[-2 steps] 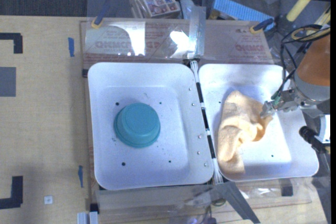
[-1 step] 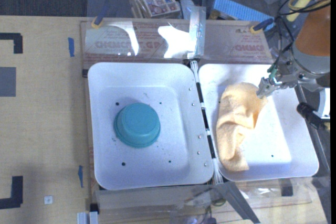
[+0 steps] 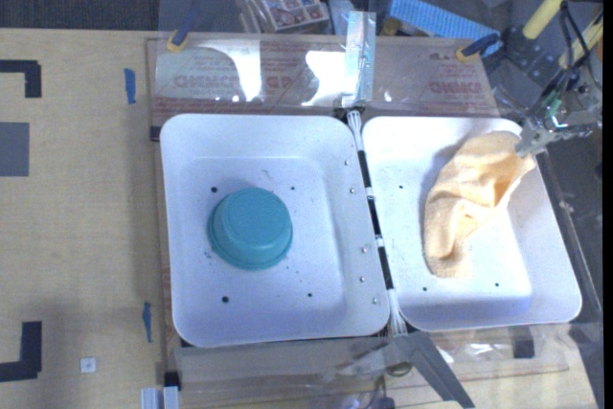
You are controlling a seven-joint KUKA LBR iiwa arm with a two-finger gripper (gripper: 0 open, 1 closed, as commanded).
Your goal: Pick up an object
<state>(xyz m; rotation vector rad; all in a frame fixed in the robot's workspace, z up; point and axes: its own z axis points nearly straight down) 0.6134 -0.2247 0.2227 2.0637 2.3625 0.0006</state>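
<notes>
Although nothing has left either bin, the pick looks to be under way at the far right. On the wooden tabletop (image 3: pixel 77 206), the left bin (image 3: pixel 182 302) holds a teal bowl (image 3: pixel 251 227), upside down near its middle and untouched. Across the divider, the right bin (image 3: pixel 546 297) holds a yellow cloth (image 3: pixel 469 201), crumpled, its long axis running diagonally from a rounded lower end near the bin's centre up to a corner at the upper right rim. That upper corner appears drawn up towards the gripper (image 3: pixel 533 141), which sits at the bin's upper right edge; whether its fingers are spread or pinching the cloth I cannot tell, since they are small and blurred. Judging from this, the grasp may be begun, but most of the cloth lies on the bin floor, so the lift remains.
</notes>
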